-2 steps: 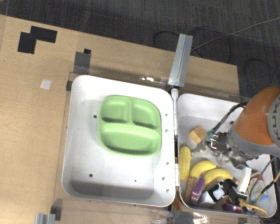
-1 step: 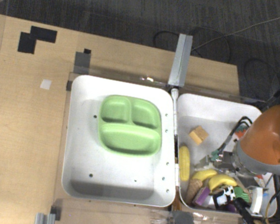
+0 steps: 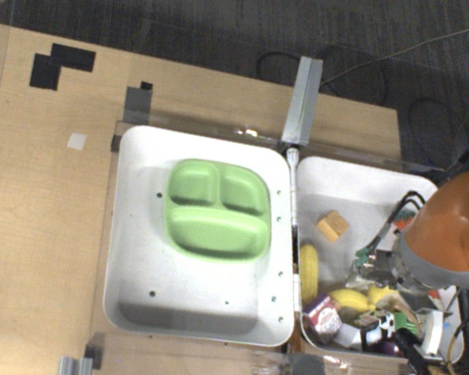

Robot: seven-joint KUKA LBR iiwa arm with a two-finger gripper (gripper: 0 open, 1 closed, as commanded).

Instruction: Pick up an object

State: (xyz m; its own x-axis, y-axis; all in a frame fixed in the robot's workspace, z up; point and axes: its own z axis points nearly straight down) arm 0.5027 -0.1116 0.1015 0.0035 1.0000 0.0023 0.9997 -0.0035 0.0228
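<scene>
Over the right bin (image 3: pixel 349 187), hand (image 3: pixel 376 282), grip unclear, meets glossy yellow banana (image 3: pixel 349 299).

A light green divided tray (image 3: pixel 216 208) lies in the white left bin (image 3: pixel 126 289), while the white right bin (image 3: pixel 350 185) holds a tan block (image 3: pixel 332 226), yellow pieces (image 3: pixel 307 271) and, at its near edge, something seemingly purple (image 3: pixel 324 318).

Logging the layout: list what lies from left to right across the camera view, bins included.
Left bin → green divided plate → yellow object by the right bin's left wall → tan block → arm's orange band.
</scene>
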